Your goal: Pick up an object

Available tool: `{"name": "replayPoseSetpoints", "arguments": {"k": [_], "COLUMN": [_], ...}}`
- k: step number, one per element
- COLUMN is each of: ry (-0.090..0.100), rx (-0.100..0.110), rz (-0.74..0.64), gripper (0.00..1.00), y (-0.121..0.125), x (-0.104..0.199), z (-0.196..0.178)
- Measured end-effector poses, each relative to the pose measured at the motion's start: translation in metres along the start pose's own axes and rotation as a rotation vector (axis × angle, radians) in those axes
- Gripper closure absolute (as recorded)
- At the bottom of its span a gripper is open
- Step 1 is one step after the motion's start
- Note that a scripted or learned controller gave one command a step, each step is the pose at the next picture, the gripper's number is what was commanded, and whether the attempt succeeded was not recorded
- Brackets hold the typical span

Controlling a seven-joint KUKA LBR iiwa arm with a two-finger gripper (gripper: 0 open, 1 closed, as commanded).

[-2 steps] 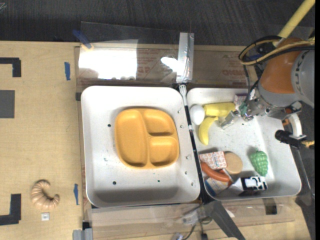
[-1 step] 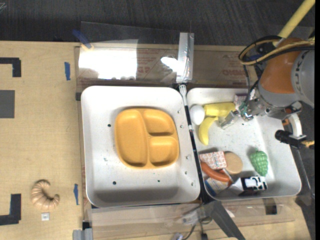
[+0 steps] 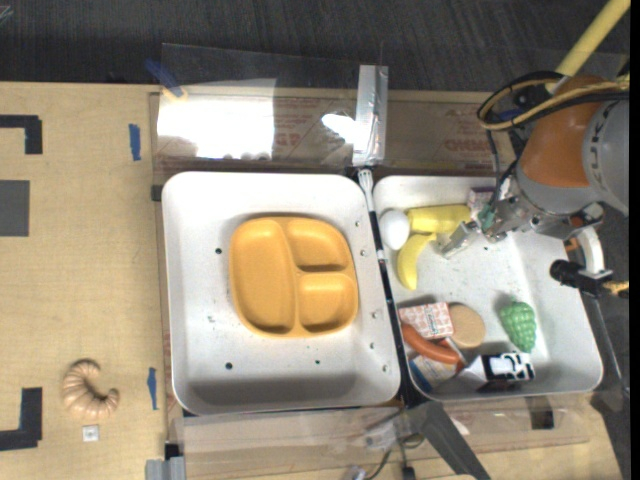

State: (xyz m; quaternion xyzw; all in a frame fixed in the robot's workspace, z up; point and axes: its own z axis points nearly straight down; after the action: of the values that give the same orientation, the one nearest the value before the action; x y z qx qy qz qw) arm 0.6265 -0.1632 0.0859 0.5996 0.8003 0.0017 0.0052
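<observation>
The right bin point(image 3: 560, 308) holds several small objects. A white egg point(image 3: 396, 230) lies at its far left, beside a yellow banana point(image 3: 410, 261) and a yellow block point(image 3: 440, 218). Nearer the front are a red-and-white packet point(image 3: 426, 319), a tan round piece point(image 3: 466, 324), a red sausage point(image 3: 432, 348), a green bumpy piece point(image 3: 518, 325) and a small black-and-white bottle point(image 3: 508, 367). My gripper point(image 3: 460, 238) hangs low over the far part of this bin, just right of the banana and below the yellow block. Nothing shows in its grasp.
The left bin point(image 3: 190, 298) holds a yellow divided plate point(image 3: 293, 273). A croissant-shaped toy point(image 3: 90, 389) lies on the cardboard bench at the near left. The grey arm with its orange band point(image 3: 556, 153) and cables fill the space over the right bin's far right corner.
</observation>
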Motion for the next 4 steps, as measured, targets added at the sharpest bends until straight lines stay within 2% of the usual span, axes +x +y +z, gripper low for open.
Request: {"name": "replayPoseSetpoints", "arguments": {"k": [1,2,3,4], "ry": [0.002,0.003,0.001,-0.004], "rx": [0.002,-0.001,-0.002,-0.007], "rz": [-0.137,0.050,-0.040,-0.033], "gripper": [0.00,0.00,0.00,1.00], "y": [-0.031,-0.036,-0.120,-0.118], "x": [-0.010,0.077,0.099,0.097], "z": [0.000,-0.002,-0.003,-0.011]}}
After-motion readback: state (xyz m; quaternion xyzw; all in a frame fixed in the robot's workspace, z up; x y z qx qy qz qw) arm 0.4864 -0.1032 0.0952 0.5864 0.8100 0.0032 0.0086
